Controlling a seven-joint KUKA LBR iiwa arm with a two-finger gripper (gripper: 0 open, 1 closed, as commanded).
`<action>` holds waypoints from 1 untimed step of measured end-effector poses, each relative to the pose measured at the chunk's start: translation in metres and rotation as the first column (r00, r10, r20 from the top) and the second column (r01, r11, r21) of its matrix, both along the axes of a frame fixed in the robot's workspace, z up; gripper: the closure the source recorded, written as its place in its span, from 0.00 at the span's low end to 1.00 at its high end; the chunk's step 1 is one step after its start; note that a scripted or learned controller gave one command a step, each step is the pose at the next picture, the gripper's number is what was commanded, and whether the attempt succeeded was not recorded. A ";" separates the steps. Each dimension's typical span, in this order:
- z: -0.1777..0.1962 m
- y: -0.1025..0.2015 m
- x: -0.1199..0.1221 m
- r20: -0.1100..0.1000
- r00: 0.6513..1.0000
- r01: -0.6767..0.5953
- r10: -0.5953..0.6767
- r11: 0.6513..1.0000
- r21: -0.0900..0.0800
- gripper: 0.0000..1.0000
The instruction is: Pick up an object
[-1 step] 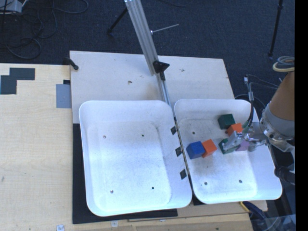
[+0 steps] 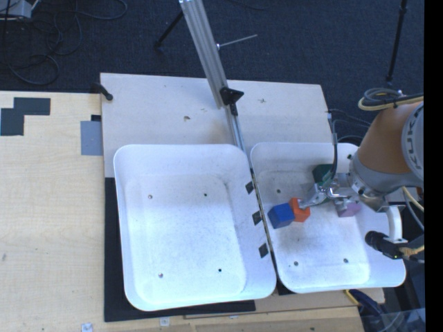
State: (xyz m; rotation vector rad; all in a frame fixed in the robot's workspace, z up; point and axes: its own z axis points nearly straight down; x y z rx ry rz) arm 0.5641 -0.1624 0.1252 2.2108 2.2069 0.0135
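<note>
Progress: pick not yet done, as I judge it; nothing is lifted, and the blue block (image 2: 280, 216) and orange block (image 2: 300, 210) both rest on the floor of the right bin (image 2: 325, 272).
End effector: end effector (image 2: 320, 198) sits low, just right of the orange block; whether it is parted or together I cannot tell.
Remaining: closing on a block and raising it.
Other contents: green object (image 2: 322, 172) and pale purple object (image 2: 348, 207) close beside the wrist.
Edges: blocks lie near the divider between the bins.
Open room: bare floor toward the lower right bin; left bin (image 2: 138, 185) offers wide space.
</note>
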 end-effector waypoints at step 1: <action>-0.014 0.044 0.052 0.004 1.000 -0.003 0.003 1.000 0.000 0.00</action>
